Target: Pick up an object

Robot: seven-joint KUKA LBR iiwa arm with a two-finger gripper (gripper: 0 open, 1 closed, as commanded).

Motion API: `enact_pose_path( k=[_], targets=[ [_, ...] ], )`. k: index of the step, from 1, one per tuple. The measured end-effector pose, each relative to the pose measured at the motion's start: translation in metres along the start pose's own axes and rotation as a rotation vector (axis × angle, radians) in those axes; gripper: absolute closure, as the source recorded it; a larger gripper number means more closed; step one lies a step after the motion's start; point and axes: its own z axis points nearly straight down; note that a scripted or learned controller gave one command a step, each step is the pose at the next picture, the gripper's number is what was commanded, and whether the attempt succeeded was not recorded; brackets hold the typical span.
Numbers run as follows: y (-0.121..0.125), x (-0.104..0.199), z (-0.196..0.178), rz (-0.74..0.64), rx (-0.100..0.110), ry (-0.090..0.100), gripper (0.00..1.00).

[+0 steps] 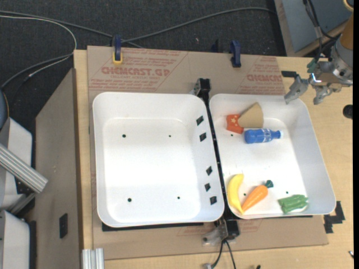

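Bottle (261,135) lying loose in right bin (317,150), below-left of pincer (306,91). Pincer spread open, gripping nothing, parked over the far rim, probably lining up for a drop.

Bottle (261,135), banana (235,191), carrot (256,196) — all in right bin (314,150).

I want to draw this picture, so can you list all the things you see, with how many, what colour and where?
bins: two, white, side by side on the bench
bottle: one, blue, lying in the right bin
cone: one, tan, right bin, just above the bottle
block: one, red, beside the cone
banana: one, yellow, right bin's near edge
carrot: one, orange, next to the banana
vegetable: one, green, right bin's near corner
clamps: two, at the board's far edge
gripper: one, grey, above the right bin's far corner
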Motion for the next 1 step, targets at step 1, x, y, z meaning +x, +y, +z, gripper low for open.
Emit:
enact_pose_path(
  k=[1],
  targets=[
    [-0.0014,0.0008,0.0637,0.0,0.003,0.002,0.0]
  ],
)
